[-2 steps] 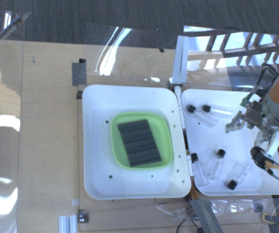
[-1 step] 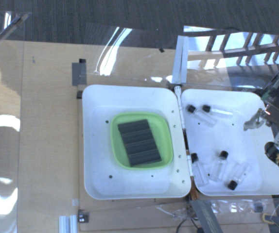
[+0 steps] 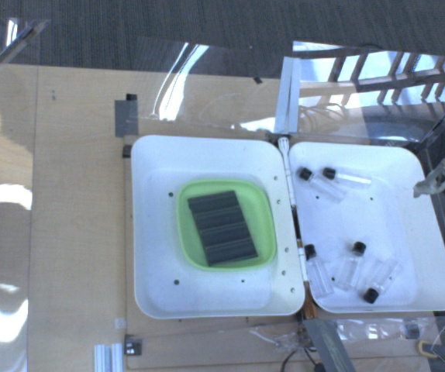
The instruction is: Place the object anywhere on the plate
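Presently, item one: claw (image 3: 436,178), at the right rim of the right bin (image 3: 397,157), seen only as a grey piece against dark clutter. Whether it is wide or narrow cannot be told. Nothing shows in its hold, and it touches no item in either bin. It sits well apart from the plate, probably parked clear of the bins.

Item two: right bin, shallow, white. It holds five clear vials (image 3: 346,179) with black caps, all lying down. Two lie near the upper left corner, just beside each other. Three lie low in the bin, loosely grouped toward the left wall. They lie at mixed angles, which suggests loose stock rather than careful placing.

Item three: left bin (image 3: 153,285), shallow, white, touching the right bin along the middle seam.

Item four: plate (image 3: 188,246), green, square with round corners, flat on the left bin's floor, near its centre.

Item five: block (image 3: 222,229), dark grey, ribbed, lying flat on the plate and wholly inside its rim, turned a little off square. If this is the task's object, the task looks done; if a vial is meant, no vial is on the plate yet.

Item six: bench (image 3: 67,208), pale wood, bearing both bins.
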Tool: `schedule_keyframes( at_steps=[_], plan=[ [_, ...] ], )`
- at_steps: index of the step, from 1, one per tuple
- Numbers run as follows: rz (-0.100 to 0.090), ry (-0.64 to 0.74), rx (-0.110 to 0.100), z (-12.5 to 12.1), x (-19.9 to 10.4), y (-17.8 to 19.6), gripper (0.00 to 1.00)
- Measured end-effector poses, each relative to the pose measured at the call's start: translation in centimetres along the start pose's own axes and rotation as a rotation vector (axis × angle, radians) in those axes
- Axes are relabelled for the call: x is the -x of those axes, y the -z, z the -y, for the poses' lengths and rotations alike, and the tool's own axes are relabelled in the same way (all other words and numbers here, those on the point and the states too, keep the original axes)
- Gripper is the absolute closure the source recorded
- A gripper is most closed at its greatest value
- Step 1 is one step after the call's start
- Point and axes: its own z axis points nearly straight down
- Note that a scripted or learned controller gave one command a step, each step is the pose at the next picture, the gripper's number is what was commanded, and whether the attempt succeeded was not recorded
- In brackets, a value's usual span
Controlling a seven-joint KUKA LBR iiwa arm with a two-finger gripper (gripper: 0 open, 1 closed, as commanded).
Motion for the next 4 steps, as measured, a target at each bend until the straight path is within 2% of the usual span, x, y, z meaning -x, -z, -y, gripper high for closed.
schedule_keyframes(
  at_steps=[1, 2, 3, 4],
  plan=[
    [-0.001, -0.127, 0.001, 5.3, -5.4, 3.5, 0.0],
    [-0.002, -0.229, -0.001, 7.6, -13.2, 5.5, 0.0],
    [0.003, -0.241, -0.006, -4.8, -12.6, -1.6, 0.0],
    [0.002, -0.404, -0.006, 2.5, -13.8, 0.2, 0.0]
  ],
)
